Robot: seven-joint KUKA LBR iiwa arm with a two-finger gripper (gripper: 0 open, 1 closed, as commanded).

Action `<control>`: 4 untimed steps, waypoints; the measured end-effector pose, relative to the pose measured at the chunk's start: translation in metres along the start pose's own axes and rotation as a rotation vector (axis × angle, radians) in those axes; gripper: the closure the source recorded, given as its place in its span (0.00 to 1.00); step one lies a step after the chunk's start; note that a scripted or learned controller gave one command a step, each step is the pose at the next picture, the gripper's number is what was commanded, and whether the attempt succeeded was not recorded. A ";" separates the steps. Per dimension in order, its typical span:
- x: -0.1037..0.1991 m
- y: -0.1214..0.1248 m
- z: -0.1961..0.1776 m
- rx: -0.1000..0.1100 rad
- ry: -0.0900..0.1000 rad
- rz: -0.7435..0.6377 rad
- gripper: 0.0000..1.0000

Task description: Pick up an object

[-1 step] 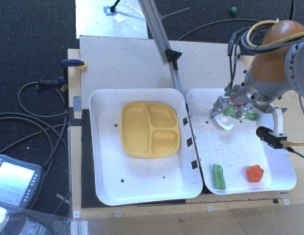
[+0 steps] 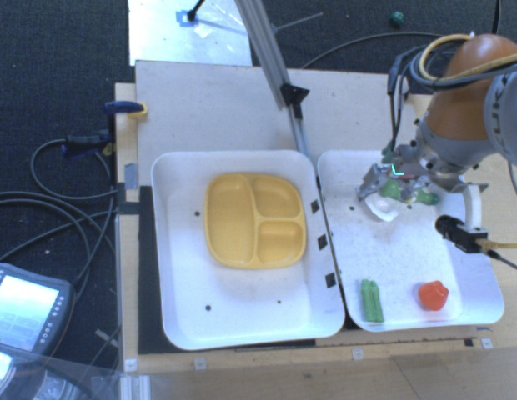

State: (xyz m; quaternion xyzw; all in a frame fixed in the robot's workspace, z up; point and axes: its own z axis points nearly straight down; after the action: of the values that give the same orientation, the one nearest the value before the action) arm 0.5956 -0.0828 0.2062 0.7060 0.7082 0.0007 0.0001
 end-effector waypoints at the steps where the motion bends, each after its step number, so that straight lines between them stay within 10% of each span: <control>1: -0.003 -0.001 0.042 0.004 -0.001 0.003 0.00; 3: -0.001 0.001 0.116 0.002 -0.001 0.003 0.00; 4: -0.001 0.002 0.104 -0.002 0.000 0.003 1.00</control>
State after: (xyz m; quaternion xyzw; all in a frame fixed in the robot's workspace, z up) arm 0.5975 -0.0841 0.1018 0.7072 0.7071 0.0011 0.0008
